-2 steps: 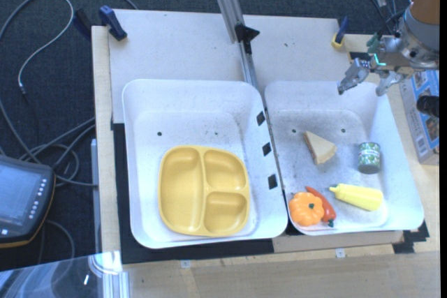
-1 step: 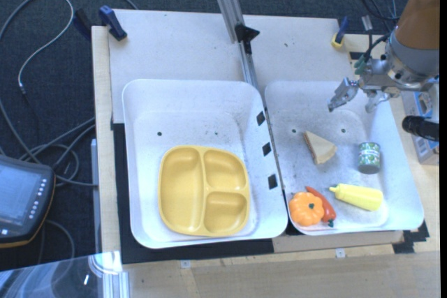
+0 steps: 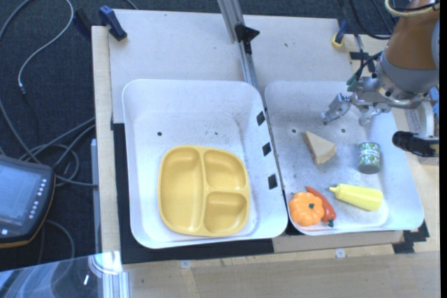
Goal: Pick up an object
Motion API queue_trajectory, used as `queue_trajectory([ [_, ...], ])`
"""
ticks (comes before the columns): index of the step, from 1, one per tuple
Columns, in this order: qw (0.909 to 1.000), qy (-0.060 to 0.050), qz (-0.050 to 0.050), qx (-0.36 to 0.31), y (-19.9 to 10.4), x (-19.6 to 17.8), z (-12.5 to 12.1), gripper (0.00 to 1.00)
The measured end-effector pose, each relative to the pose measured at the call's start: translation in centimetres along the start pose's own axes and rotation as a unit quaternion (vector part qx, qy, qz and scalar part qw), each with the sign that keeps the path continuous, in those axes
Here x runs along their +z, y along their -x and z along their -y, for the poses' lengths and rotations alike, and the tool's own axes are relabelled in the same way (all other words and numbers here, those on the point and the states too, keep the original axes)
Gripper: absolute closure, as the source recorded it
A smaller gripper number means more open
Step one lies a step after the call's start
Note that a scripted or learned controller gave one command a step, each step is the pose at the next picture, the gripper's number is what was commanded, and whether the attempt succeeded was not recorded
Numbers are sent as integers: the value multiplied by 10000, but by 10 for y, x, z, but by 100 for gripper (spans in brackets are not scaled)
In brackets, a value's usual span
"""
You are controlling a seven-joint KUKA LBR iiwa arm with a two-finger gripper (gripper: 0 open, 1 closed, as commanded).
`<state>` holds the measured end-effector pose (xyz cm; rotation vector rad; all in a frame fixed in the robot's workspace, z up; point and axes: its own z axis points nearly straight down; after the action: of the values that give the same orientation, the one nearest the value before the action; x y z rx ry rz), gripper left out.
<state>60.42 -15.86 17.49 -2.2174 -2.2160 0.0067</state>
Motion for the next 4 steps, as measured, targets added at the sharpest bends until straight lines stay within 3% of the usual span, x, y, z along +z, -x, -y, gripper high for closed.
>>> queue_trajectory([
  [1,10000,-5,-7,-4,-6,62,4,0],
  [2,10000,47,1,-9,-6,46,1,100],
  [3,10000,81,17,-15,-11,-17,-4,100],
  [4,10000,61,11,-9,-11,-31,-5,100],
])
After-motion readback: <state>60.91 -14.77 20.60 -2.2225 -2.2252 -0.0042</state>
